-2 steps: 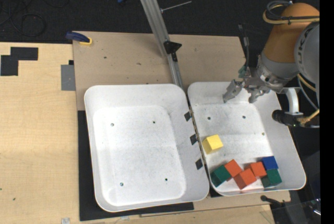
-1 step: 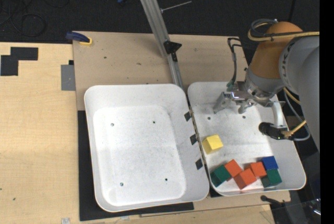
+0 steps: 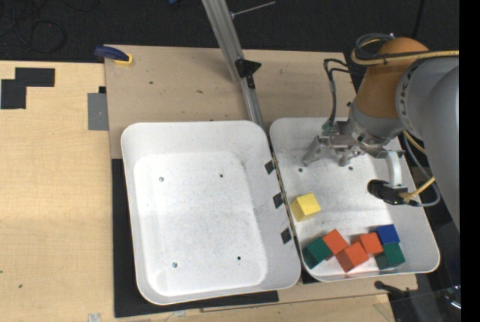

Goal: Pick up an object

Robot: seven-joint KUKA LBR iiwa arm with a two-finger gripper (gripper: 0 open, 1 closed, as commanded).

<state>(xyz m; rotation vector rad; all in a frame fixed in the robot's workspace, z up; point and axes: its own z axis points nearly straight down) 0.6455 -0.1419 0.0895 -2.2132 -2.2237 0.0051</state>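
From my remote seat I see the gripper (image 3: 335,150) low over the far part of the right bin (image 3: 427,262), the grey arm (image 3: 431,118) with its orange band (image 3: 382,91) coming in from the right; I cannot tell how wide it stands, and I see nothing clamped in it. A slanted metal rail (image 3: 223,28) rises from the counter (image 3: 180,88) just to the left of the gripper, near the seam between the bins, and black clips (image 3: 277,200) line that seam. The left bin (image 3: 135,140) lies further left. The yellow block (image 3: 306,206) sits nearer the camera than the gripper and slightly left, apart from it. Further toward the camera, well apart from the gripper, a cluster lies along the near edge: a green block (image 3: 316,251), three orange blocks (image 3: 351,256), a blue block (image 3: 388,234) and another green block (image 3: 391,257), packed touching one another.
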